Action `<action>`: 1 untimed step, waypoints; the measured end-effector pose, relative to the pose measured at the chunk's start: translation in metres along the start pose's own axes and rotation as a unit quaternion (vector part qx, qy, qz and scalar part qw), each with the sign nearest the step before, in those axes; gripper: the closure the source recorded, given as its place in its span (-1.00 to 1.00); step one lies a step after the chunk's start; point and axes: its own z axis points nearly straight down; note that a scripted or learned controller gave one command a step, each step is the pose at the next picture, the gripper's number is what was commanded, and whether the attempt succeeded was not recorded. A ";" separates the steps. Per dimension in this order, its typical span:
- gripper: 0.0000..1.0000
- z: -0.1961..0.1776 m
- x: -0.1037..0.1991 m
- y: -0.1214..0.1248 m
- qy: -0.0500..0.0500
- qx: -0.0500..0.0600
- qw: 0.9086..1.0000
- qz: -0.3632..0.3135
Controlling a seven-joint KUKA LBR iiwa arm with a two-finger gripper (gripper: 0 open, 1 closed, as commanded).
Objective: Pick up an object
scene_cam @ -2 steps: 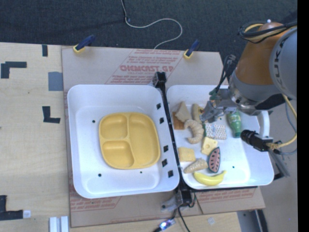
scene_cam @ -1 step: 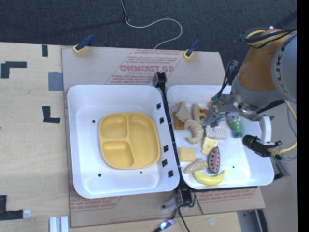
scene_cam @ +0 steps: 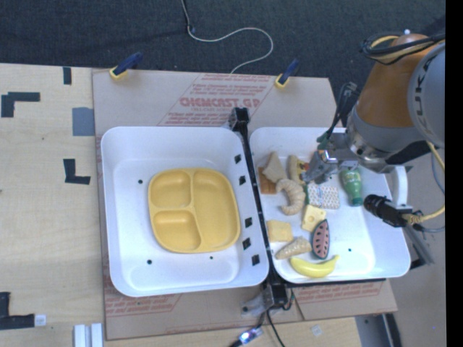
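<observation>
The right bin (scene_cam: 376,255) holds several toy foods: a brown bread wedge (scene_cam: 273,169), a pale croissant (scene_cam: 293,196), a cheese cube (scene_cam: 313,216), a watermelon slice (scene_cam: 320,238), a banana (scene_cam: 314,267), a yellow block (scene_cam: 279,230), a tan peanut-shaped piece (scene_cam: 292,249), a white dotted packet (scene_cam: 324,196) and a green bottle (scene_cam: 352,186). My gripper (scene_cam: 318,168) hangs low over the upper middle of this bin, just above the dotted packet and left of the green bottle. Nothing is visibly held between its fingers.
The left bin (scene_cam: 123,165) holds a yellow divided plate (scene_cam: 194,210). A black divider (scene_cam: 247,186) runs between the bins. The arm's body (scene_cam: 394,107) covers the right bin's upper right corner. Cardboard (scene_cam: 210,100) lies under both bins, with clamps at its back edge.
</observation>
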 end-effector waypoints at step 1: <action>1.00 0.003 0.011 -0.014 0.000 0.001 1.000 0.000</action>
